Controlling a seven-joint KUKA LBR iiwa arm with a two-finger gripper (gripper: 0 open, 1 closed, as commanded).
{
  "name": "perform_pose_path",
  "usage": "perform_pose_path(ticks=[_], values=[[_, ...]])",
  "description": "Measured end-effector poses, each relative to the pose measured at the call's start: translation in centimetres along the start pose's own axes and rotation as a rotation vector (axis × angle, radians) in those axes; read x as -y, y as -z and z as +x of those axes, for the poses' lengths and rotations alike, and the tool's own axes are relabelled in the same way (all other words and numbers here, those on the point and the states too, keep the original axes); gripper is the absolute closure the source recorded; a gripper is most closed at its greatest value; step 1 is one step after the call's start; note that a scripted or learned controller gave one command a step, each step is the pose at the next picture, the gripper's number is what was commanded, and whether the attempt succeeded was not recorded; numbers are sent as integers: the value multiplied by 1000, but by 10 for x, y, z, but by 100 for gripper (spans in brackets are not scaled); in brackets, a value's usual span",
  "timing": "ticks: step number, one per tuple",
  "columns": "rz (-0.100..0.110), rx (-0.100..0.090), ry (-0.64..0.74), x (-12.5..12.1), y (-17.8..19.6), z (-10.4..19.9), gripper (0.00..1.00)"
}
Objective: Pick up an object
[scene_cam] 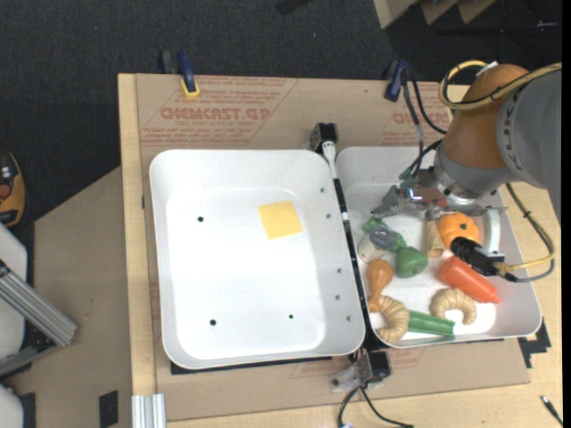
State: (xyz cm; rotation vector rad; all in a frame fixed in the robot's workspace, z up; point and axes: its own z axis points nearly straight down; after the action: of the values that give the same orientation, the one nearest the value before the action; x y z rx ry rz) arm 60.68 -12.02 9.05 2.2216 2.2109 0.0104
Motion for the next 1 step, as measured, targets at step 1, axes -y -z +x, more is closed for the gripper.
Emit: perform_pose_path(ticks=[1], values=[[10, 1, 1, -50, -6, -63, 0]])
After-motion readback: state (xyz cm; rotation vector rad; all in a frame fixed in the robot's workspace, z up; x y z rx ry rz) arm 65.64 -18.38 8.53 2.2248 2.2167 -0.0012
